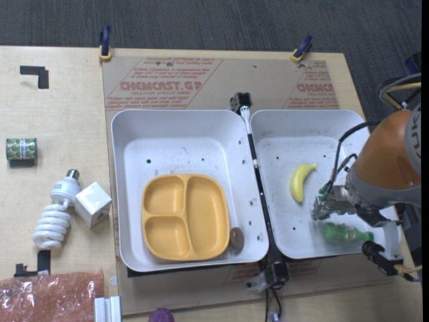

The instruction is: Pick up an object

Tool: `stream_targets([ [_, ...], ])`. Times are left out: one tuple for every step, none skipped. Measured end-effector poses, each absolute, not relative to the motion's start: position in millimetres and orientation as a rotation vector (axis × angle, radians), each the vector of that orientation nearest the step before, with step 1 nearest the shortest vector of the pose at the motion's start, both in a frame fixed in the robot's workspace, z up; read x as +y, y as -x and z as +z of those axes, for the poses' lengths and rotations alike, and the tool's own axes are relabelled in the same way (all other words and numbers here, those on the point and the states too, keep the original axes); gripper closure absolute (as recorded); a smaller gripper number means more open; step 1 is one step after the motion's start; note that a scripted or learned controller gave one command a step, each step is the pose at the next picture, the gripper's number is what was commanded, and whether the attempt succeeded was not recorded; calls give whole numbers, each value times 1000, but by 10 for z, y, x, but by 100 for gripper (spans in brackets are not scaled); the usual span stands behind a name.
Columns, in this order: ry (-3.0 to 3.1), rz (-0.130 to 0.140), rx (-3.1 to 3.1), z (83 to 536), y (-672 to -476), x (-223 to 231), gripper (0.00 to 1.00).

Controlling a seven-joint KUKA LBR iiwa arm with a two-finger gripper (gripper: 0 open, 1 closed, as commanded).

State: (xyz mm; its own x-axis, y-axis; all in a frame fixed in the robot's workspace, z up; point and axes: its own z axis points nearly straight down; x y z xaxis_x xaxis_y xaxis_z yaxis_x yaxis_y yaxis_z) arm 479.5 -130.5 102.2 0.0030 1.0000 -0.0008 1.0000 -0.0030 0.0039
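Even, bright overhead light, slightly warm. Soft short shadows inside the white bins along their near walls; faint shadow under the yellow tray. Bin floors nearly blown out (mild glare). Overall soft focus, low resolution; arm at right slightly blurred

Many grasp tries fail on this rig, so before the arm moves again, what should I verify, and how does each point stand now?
1. Gripper inside the right bin: ok.
2. Object between its fingers: cannot tell.
3. Banana lying free, apart from the gripper: ok.
4. Green bottle reachable: ok, lying just below the gripper.
5. Gripper clear of the bin's walls: ok.
6. Yellow tray out of the way in the left bin: ok.
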Motion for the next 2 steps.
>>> stream_targets([
  [-2218,-1,2223,924,-5577,-1393,100],
  [-2219,0,2221,1210,-5567,-2119,100],
])
